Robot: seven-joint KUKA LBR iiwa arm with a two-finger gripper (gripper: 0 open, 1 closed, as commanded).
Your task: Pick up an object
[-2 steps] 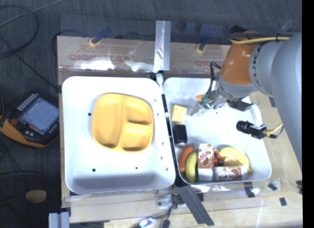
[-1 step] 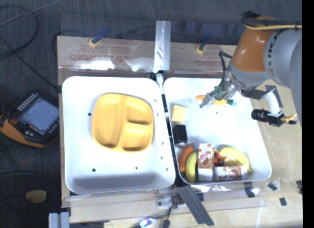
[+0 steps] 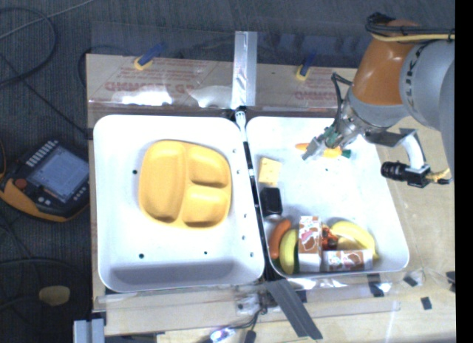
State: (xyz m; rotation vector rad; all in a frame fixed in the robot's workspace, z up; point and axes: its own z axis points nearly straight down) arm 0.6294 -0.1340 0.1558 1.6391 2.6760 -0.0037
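At twelve o'clock in the right bin (image 3: 384,208), the gripper (image 3: 325,144) hangs over a small orange-yellow object (image 3: 334,152); I cannot tell its grip state.

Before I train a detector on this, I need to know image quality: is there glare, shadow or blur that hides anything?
Camera view: even, soft lighting; the gripper is small and slightly blurred; faint shadow along the left bin near wall; the yellow divided plate reads clearly; the items crowded in the right bin corner are soft-edged.

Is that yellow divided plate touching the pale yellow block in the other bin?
Apart. The camera view shows the yellow plate in the left bin and the block in the right, with the bins' rims between them.
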